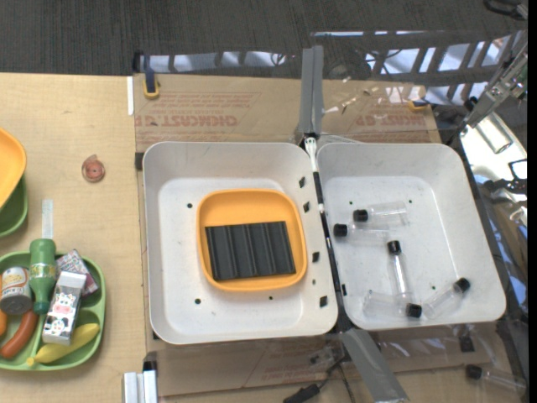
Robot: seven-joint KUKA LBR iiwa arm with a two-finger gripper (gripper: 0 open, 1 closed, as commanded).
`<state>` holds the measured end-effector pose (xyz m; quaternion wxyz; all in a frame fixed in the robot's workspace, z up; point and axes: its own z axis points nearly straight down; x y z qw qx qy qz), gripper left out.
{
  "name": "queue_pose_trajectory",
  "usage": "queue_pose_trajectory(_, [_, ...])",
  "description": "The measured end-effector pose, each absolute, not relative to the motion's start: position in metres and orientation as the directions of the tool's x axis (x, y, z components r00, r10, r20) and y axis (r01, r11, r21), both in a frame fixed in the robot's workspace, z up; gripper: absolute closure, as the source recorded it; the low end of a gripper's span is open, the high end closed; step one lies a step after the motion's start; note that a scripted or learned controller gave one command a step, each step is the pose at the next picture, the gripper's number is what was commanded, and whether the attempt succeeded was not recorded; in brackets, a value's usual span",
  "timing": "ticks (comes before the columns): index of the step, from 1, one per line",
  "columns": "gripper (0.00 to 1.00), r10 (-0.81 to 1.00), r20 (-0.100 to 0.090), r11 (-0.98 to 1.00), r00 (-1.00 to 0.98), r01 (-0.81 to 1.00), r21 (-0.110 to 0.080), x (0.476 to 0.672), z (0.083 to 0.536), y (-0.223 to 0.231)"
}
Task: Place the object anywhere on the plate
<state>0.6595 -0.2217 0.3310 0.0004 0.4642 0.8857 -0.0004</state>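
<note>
An orange plate [250, 205] sits in the middle of the left white bin [168, 250], with a dark grey ribbed pad [252, 251] lying on it. In the right white bin [470, 225] lie several clear vials with black caps: one near the upper left [379, 217], one upright in line down the middle [398, 269], one at the lower right [443, 297], and a small black cap [340, 230] by the left wall.
A green tray [94, 334] with toy food and a green bottle stands at the left edge, beside an orange bowl [10, 168]. A small pink disc [93, 170] lies on the wooden bench. Metal frame and cables crowd the upper right.
</note>
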Motion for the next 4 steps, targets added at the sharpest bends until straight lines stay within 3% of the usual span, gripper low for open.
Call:
queue_pose_trajectory(1, [1.00,0.664,-0.004,0.747,-0.747,0.664,0.001,0.660,0.442,-0.222])
queue_pose_trajectory(2, [0.00,0.664,-0.004,0.747,-0.747,0.664,0.001,0.660,0.442,-0.222])
queue_pose_trajectory(3, [0.00,0.489,-0.001,0.872,-0.872,0.489,0.000,0.629,0.417,-0.222])
queue_pose_trajectory(4, [0.00,0.375,-0.004,0.927,-0.927,0.375,0.000,0.613,0.434,-0.222])
